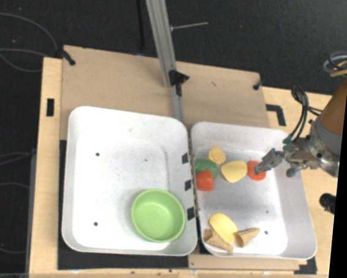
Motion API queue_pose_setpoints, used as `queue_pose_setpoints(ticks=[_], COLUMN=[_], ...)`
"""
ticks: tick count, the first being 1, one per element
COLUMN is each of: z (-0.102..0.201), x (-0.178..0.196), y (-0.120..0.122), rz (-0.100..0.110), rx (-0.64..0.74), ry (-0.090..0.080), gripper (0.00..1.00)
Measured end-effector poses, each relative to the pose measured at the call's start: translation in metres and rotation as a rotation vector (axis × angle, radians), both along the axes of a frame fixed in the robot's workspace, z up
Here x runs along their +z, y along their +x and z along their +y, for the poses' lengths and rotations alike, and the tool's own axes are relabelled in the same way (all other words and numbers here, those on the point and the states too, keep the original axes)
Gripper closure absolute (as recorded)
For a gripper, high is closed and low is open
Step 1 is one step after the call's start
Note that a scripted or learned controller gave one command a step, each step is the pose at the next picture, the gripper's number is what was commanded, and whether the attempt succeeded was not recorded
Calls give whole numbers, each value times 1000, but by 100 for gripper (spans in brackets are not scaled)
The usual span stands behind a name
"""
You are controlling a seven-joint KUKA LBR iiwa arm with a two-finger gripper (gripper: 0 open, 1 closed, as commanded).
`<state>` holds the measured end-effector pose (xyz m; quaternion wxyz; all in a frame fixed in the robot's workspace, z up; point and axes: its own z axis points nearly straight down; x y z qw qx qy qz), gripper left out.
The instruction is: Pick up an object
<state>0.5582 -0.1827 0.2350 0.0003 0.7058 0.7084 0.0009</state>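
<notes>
The right bin [288, 221] holds several small toy foods. A red-orange piece [257, 171] lies near its upper right, beside a yellow lump [233, 171]. A smaller yellow piece [217, 155], a green piece [205, 166] and a red piece [205, 181] sit by the bin's left wall. At the front lie a yellow piece [222, 225], a tan cone [247, 237] and a tan wafer [216, 240]. My gripper [280, 165] hangs over the bin's upper right, open, with nothing between its fingers. Its left finger [269, 159] is just above the red-orange piece.
The left bin [99, 140] holds a green bowl [158, 214] near its front right corner. A metal pole [164, 48] slants up from between the bins at the back. Cables hang beside the arm [332, 121] at the right.
</notes>
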Motion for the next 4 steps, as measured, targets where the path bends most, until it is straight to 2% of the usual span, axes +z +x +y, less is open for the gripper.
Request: queue_pose_setpoints(ticks=[1,2,3,4], z=[0,4,3,1], x=[0,-46,-109,-135], y=[0,5,1,1], rz=[0,5,7,4], rx=[0,-2,-5,-6], ry=[1,-3,-3,-4], gripper=[0,0,0,0])
